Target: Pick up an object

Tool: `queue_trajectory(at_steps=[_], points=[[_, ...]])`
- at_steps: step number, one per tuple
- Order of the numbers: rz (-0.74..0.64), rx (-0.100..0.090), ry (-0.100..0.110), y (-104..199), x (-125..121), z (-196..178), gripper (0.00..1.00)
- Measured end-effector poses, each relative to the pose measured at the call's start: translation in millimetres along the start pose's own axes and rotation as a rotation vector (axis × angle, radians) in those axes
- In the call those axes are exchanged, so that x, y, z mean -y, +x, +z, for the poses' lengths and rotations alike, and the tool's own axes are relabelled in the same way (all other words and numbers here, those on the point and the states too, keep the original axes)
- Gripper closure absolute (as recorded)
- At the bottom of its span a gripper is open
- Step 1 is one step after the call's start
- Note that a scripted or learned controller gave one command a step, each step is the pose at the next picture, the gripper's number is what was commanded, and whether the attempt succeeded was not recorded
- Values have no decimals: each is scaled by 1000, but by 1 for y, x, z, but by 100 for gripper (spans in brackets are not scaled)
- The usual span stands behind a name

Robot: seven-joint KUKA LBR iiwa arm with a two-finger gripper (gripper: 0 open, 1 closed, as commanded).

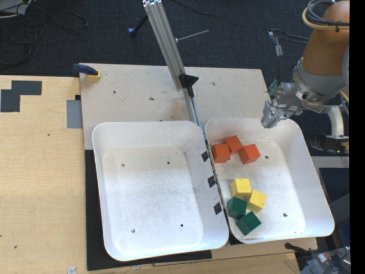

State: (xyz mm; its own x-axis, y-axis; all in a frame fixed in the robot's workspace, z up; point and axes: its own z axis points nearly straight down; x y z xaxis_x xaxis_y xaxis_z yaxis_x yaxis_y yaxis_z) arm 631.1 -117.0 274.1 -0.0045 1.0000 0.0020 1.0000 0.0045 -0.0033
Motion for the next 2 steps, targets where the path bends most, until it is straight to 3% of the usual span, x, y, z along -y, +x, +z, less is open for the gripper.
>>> queue_trajectory(at_steps=[2], points=[[0, -1, 2, 107, 15, 27, 100]])
